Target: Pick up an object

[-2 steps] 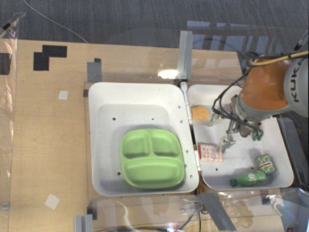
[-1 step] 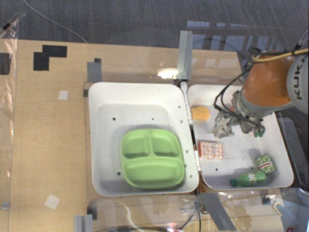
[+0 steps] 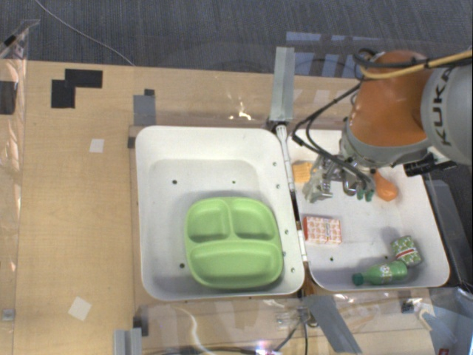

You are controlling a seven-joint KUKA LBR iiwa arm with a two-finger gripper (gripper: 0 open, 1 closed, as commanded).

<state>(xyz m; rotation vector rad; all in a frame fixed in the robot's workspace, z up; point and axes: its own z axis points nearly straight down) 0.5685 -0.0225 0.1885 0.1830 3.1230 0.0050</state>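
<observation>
1. Camera view: gripper [image 3: 336,183] hangs over the right white bin [image 3: 436,220]; grip state, cannot tell.
2. Orange block [image 3: 301,173] lies just left of it; red-patterned packet [image 3: 322,230] and green bottle [image 3: 380,273] nearer.
3. Green divided tray [image 3: 233,241] sits in the left bin [image 3: 159,198].

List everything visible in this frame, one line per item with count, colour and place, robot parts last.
left bin: one, white, left half of the bench
divided tray: one, light green, near part of the left bin
right bin: one, white, beside the left bin
snack packet: one, red-and-white, middle of the right bin
bottle: one, green, lying at the right bin's near edge
small carton: one, green patterned, above the bottle
orange item: one, under the arm
yellow item: one, far left of the right bin
arm: one, grey and orange, over the right bin
tool: one, metallic, above the packet
</observation>
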